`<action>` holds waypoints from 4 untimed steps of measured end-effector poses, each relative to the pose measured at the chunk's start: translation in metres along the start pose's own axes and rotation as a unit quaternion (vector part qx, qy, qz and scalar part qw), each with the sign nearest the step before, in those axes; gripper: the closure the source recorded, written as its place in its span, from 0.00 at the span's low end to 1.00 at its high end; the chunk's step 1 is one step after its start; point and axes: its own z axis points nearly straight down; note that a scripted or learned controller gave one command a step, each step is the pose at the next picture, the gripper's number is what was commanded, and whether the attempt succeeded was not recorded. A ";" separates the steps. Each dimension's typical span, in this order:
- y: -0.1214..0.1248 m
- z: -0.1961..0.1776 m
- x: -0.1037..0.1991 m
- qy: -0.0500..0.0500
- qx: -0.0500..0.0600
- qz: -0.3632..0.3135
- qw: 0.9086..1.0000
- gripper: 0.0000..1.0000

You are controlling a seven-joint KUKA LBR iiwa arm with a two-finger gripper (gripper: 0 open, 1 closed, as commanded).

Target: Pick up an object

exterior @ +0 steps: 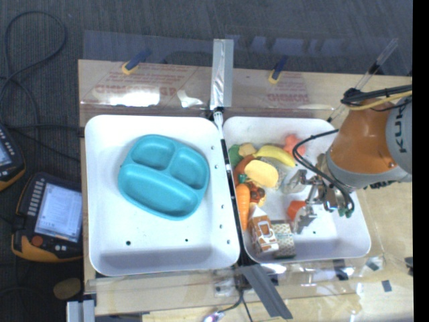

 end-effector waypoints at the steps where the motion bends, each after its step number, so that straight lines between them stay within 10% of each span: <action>1: 0.040 -0.001 0.028 -0.002 0.000 0.008 1.000 0.00; 2: -0.024 0.000 -0.015 -0.001 0.000 -0.029 1.000 0.00; 3: -0.023 -0.010 -0.016 -0.002 0.002 -0.030 1.000 1.00; 4: -0.058 -0.217 -0.014 0.004 -0.002 -0.082 0.997 1.00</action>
